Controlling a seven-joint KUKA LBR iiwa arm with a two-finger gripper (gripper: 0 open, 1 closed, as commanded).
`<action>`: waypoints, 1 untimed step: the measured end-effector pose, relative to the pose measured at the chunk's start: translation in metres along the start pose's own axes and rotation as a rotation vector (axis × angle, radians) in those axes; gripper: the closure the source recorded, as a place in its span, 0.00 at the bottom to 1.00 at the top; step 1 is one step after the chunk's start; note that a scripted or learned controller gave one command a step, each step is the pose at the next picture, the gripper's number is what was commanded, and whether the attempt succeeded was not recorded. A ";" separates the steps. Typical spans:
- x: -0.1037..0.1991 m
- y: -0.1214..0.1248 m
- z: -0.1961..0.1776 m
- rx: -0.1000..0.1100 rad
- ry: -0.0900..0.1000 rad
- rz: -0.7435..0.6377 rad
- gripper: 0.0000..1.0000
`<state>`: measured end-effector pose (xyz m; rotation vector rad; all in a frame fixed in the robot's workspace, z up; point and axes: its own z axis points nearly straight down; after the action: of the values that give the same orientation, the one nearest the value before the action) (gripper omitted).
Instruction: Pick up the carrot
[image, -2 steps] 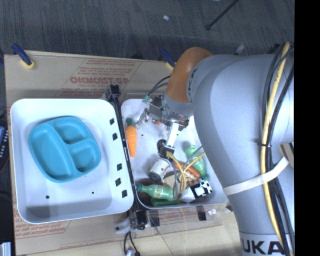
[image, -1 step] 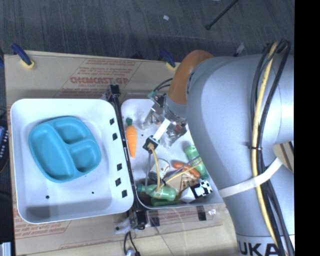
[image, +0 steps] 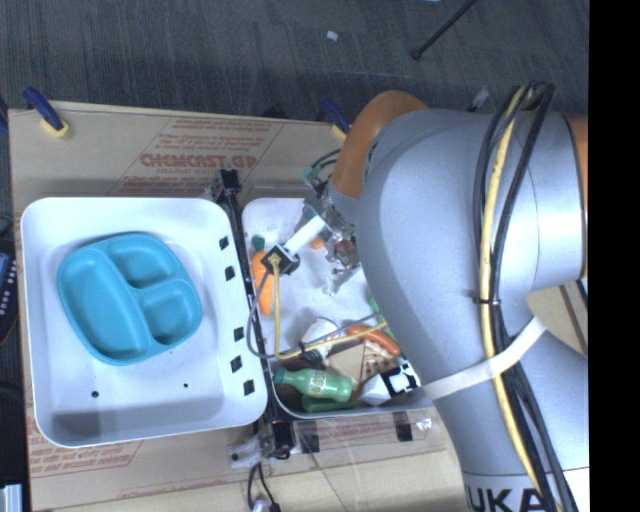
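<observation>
The carrot (image: 264, 282) is an orange piece lying against the left wall of the right bin (image: 262, 212), partly covered by the arm's camera bracket. My gripper (image: 342, 260) hangs low inside the same bin, to the right of the carrot and a short way from it. The big grey arm covers the right side of that bin. Nothing shows between gripper and carrot.
The left bin (image: 60, 400) holds a blue divided plate (image: 128, 295). At the near end of the right bin lie a green bottle (image: 318, 386), a white object (image: 320, 331) and other clutter (image: 372, 348). A small green item (image: 257, 241) sits near the carrot.
</observation>
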<state>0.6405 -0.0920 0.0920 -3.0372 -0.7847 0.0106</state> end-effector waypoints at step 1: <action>-0.049 0.030 -0.144 -0.009 0.009 -0.039 0.00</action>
<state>0.6133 -0.1426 0.2357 -3.0275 -0.8449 -0.0067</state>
